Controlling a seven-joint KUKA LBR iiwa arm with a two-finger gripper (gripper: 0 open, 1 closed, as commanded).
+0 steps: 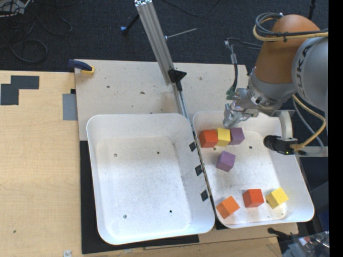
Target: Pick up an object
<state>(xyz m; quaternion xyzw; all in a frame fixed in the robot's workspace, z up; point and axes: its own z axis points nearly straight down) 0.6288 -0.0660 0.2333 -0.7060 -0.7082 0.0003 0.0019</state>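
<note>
Arm [292, 58] comes in from the right, grey w/ orange band, wrist over the back of the right bin [300, 197]. Gripper [233, 120] hangs at the bin's back-left part, right above the row of cubes there; its tip overlaps the top of the yellow cube [223, 136] and the purple cube [237, 135]. Can't tell how far the gripper is open, or whether it has anything: the tip is small, seen from above, and blends w/ the cubes. Nothing clearly sits in its grasp.

Cubes, all in the right bin:
- Red cube [208, 138], yellow cube, purple cube stand in a row, touching side to side, near the back-left corner, red nearest the divider betw. the bins.
- 2nd purple cube [225, 160] just in front of that row, apart from it, a bit tilted.
- Orange cube [228, 206] near the front-left corner.
- 2nd red cube [253, 197] beside it to the right, a small gap betw. them.
- 2nd yellow cube [277, 197] right of that, near the front-right rim.

Left bin [107, 138] lies beside the right one, rims meeting along the middle. Both on the tabletop [123, 84]. A slanted metal bar [158, 39] runs from the back down to where the bins meet.
</note>
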